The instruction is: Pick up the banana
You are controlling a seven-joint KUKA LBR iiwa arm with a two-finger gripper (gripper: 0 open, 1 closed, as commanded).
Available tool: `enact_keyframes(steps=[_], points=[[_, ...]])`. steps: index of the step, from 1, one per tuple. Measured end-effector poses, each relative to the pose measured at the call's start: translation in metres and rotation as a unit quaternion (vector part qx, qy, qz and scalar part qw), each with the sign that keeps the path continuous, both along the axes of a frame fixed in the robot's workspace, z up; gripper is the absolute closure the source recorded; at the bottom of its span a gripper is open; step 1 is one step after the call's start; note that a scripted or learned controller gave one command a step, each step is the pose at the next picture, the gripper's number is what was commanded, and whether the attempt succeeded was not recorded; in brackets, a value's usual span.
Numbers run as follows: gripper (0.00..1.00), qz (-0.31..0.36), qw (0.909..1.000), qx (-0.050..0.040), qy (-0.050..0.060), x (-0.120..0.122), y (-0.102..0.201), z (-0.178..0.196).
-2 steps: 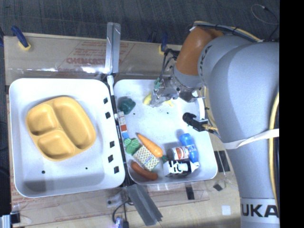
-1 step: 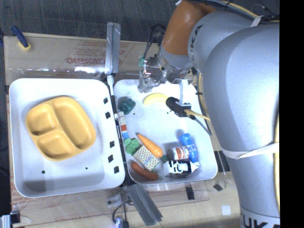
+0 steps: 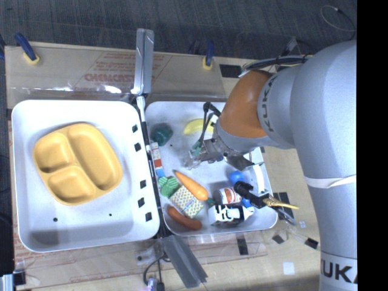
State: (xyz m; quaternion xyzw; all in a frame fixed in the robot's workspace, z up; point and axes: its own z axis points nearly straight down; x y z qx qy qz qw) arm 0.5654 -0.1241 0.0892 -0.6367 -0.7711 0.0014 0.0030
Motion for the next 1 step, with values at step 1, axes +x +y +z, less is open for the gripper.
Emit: enact_keyframes(steps=[1], points=[[1.00, 0.004, 1.0000, -0.0004, -0.001, 0.0819, -0.0288, 0.0006]])
